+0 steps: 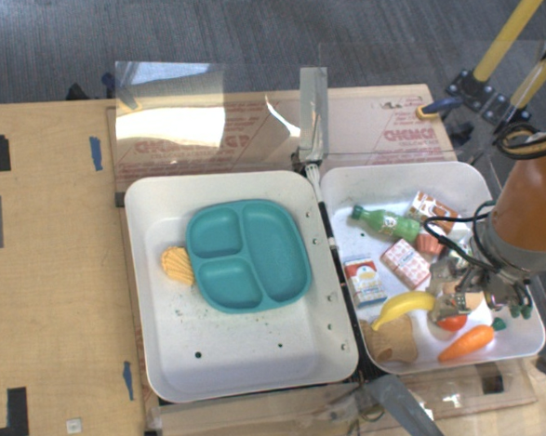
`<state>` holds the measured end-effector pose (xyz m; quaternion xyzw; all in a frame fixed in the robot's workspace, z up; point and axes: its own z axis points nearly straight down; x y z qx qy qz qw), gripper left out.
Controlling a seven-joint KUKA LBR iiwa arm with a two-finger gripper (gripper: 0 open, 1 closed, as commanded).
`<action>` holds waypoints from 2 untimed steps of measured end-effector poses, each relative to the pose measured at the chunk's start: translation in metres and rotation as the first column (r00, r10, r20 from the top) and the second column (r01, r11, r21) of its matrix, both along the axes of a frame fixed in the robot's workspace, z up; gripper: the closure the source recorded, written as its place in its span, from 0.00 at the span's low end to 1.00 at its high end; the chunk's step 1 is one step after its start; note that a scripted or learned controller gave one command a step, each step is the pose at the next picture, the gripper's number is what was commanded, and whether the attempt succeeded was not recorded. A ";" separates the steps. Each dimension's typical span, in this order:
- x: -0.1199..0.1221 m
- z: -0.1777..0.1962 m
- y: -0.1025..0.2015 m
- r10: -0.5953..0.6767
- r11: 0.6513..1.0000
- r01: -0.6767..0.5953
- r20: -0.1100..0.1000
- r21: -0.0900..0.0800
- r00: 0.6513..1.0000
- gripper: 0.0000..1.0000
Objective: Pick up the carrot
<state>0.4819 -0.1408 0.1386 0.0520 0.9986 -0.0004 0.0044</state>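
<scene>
Closest to me, along the bottom edge, I see bench clutter that I cannot make out, cut off by the frame. Cardboard (44, 275) covers the bench on the left, with black marks and bits of blue tape on it.

Next comes the left bin (161, 351), holding a teal divided plate (249, 254) with a yellow shell-shaped item (176, 264) touching its left rim. A clear sheet (171, 98) glares behind this bin, washing out the print on the board under it.

In the right bin (524, 339) I pick out a green bottle (385, 222), a small carton (364, 281), a pink box (405, 263), a banana (400, 308) and a brown round thing (393, 341) below the banana. Another packet (433, 209) at the back is partly covered by cables.

The carrot (466, 341) lies near the front right corner of that bin, tilted, its thick end to the right. The gripper (471, 292) hangs just above and slightly behind it, with something red (452, 321) between the two. Wires and hardware crowd the tool, so I cannot tell how it is set, and I see nothing clearly held. The orange band (533, 208) is cut off at the right edge.

Grey carpet (240, 19) runs along the top, and yellow bars (515, 18) cross the upper right corner.
</scene>
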 end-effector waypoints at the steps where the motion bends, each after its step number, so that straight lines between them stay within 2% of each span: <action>1: 0.000 0.065 -0.036 0.211 0.978 -0.211 0.001 -0.003 0.978 1.00; 2: 0.023 0.124 -0.084 0.561 0.828 -0.561 -0.001 -0.007 0.828 1.00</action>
